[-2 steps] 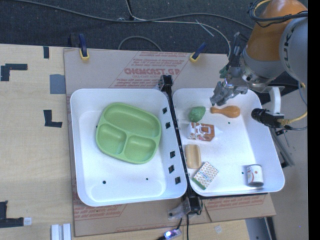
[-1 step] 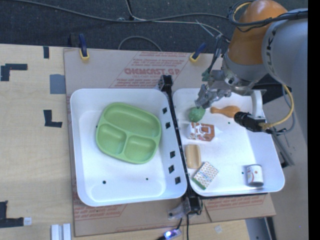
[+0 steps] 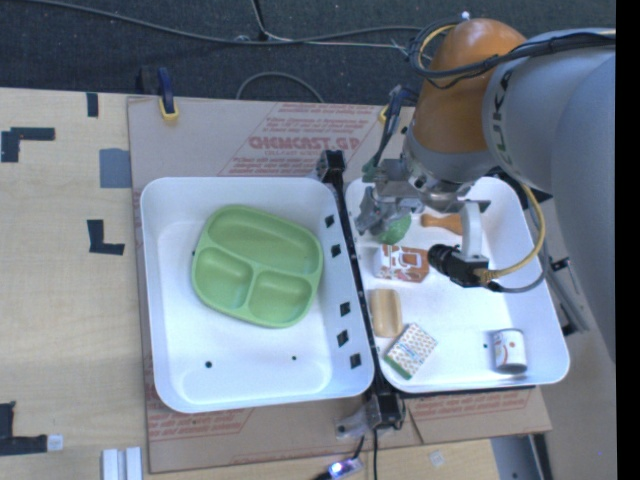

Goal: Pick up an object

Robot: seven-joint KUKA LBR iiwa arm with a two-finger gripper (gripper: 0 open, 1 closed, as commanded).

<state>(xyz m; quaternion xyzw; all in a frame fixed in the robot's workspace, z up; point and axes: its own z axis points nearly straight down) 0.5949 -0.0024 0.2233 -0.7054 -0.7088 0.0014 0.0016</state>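
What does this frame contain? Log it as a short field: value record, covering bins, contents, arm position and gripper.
left bin: green divided tray
right bin: green object, red-and-white packet, tan block, patterned packet, small can, orange item
arm: reaching in from the right, over the right bin's upper part
gripper: low at the green object; grasp not confirmable

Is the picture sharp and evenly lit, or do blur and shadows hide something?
Camera view: soft overall, print on the small packets unreadable; light even, white bins bright without harsh glare; the arm shades the gripper area, so details there stay unclear.
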